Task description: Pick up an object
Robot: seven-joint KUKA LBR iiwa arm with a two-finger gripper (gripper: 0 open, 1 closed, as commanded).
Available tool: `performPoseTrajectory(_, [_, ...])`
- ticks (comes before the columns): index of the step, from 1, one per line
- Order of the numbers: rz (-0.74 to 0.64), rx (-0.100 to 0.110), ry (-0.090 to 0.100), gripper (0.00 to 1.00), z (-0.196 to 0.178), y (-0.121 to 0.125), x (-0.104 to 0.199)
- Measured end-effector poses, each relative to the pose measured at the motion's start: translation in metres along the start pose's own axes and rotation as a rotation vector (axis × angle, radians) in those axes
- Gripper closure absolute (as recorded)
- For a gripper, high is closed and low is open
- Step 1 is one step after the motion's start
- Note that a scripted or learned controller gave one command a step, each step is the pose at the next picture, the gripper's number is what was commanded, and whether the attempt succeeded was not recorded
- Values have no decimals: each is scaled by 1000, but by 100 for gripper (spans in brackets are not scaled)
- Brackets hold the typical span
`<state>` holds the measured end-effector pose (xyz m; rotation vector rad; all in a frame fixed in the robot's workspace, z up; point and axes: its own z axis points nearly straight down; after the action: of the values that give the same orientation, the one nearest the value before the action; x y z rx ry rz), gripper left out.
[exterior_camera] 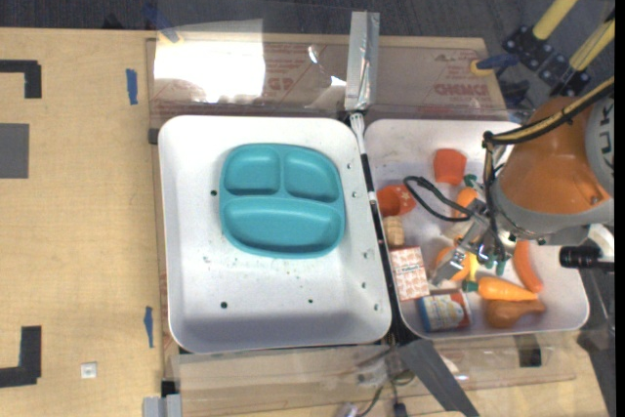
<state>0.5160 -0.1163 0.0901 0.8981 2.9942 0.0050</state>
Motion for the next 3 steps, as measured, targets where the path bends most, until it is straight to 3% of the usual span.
performPoseTrajectory(1, [119,6,-20,0,-3,-1,16])
performPoseTrajectory(2, [112,-1,-16,100,-13,4,18])
performPoseTrajectory(3, [187,0,3,100,-147,54,46])
